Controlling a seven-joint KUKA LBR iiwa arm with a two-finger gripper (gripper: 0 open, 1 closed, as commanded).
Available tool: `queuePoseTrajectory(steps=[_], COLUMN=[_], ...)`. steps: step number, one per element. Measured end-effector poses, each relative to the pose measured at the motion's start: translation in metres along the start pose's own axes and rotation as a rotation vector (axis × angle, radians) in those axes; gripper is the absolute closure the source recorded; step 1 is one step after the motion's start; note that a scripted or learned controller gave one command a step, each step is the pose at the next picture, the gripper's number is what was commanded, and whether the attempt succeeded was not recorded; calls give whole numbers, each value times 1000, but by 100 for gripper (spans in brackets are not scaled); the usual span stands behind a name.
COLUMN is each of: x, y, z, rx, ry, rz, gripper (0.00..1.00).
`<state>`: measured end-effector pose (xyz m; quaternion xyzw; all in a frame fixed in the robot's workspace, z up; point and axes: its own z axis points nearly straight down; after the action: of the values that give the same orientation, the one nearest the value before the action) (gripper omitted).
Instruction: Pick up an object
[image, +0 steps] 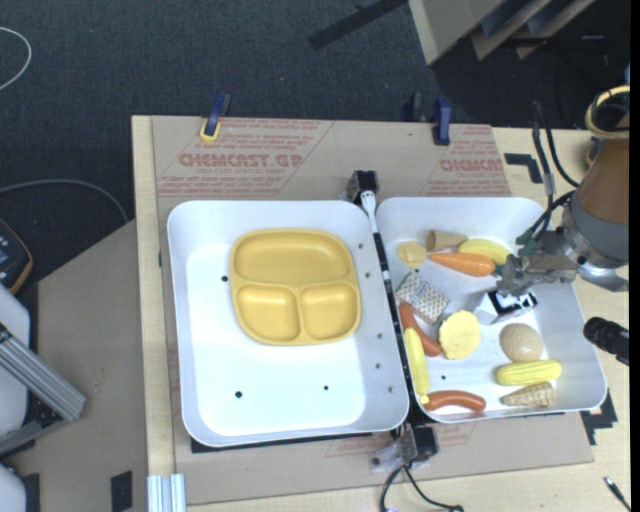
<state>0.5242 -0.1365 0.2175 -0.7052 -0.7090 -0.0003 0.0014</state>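
A cardboard-topped worktop (300, 150) carries two white bins; the left bin (200, 330) holds a yellow divided tray (295, 283). The right bin (570, 340) is crowded with toy food. The hand (515, 285) hovers low over its upper right; whether it is clenched or released I cannot tell. The carrot (463, 263) lies just left of it, long axis running left-right, the likeliest target.

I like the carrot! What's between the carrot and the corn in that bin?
In the camera view, between the carrot and the corn lie the hand and a tan, potato-like lump.
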Motion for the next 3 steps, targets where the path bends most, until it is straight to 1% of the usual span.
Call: queuePoseTrajectory(steps=[2, 3], x=[111, 162], y=[-7, -10], z=[-21, -4], rx=[-1, 3], ry=[0, 0], rz=[-2, 0], gripper=[100, 100])
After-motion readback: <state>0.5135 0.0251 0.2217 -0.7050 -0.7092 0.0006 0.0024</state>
